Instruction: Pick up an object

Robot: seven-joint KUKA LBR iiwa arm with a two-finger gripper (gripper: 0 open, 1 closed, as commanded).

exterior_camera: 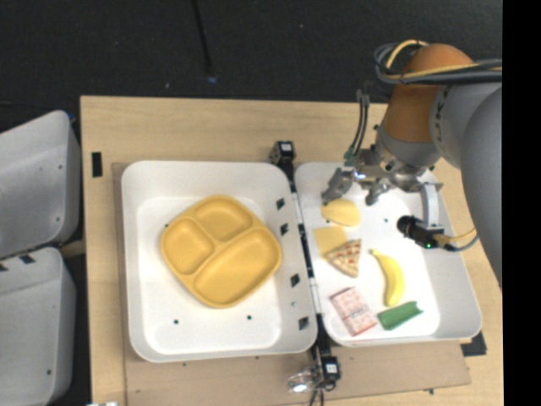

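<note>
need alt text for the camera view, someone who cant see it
A grey arm's end effector hovers, fingers spread, above a pale yellow oval piece in the right white bin, which also holds a pizza slice, yellow banana, green pod and pink-patterned card. The left white bin holds a yellow divided plate.

Claw (pixel 355 186) open above pale yellow piece (pixel 341 212), right bin (pixel 448 299); yellow tray (pixel 221 249) left.

Light wooden bench (pixel 101 252), two shallow white bins side by side on it, left bin (pixel 139 311), right bin (pixel 448 307)
</note>
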